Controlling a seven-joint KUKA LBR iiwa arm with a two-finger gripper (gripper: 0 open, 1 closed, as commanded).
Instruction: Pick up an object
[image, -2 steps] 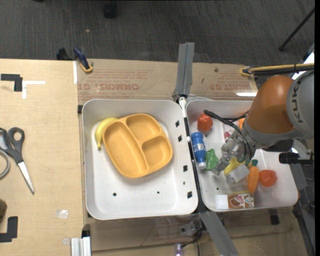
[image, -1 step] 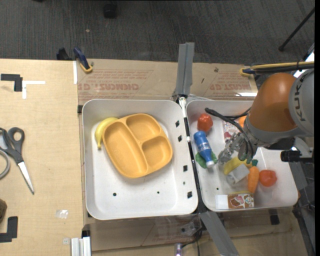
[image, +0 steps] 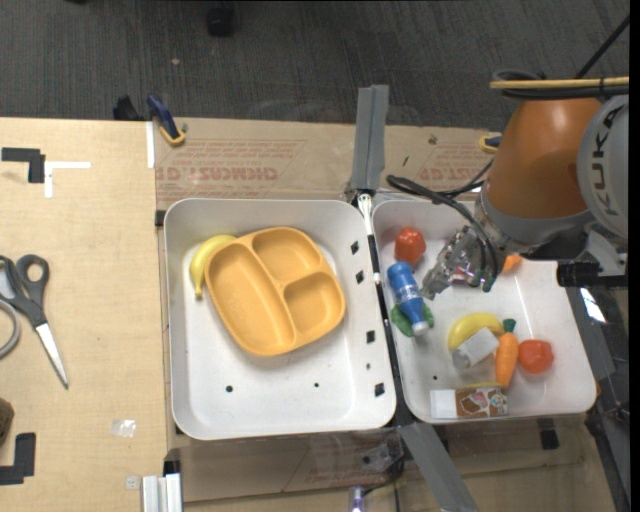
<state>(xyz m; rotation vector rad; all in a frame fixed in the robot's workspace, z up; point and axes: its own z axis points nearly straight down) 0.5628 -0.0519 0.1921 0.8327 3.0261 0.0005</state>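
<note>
The gripper (image: 462, 268) hangs over the right bin (image: 560, 400), up near its back left corner, and whether it is open or closed I cannot tell from this angle; nothing shows clearly in its grasp, so I'd judge the pick not yet made. Everything worth taking lies right there in that bin: a blue bottle (image: 405, 286) with a green end just left of the gripper, a red tomato-like piece (image: 409, 244) behind the bottle, a small banana (image: 474, 326) with a pale block (image: 478, 347) touching it, a carrot (image: 506, 358) beside those, a red pepper-like piece (image: 536, 357) further right, and a flat little card (image: 481, 402) at the front wall. The bottle and the red piece look like the nearest candidates, though the bottle lies close along the bin's left wall, which could crowd the approach. Over in the left bin (image: 200, 400), a big yellow divided plate (image: 275, 290) lies tilted across the middle with a second banana (image: 207, 258) tucked under its back-left rim. Out on the desk (image: 80, 250), scissors (image: 38, 310) lie well apart from all the action. So: descent, closing and lift all appear to remain.
</note>
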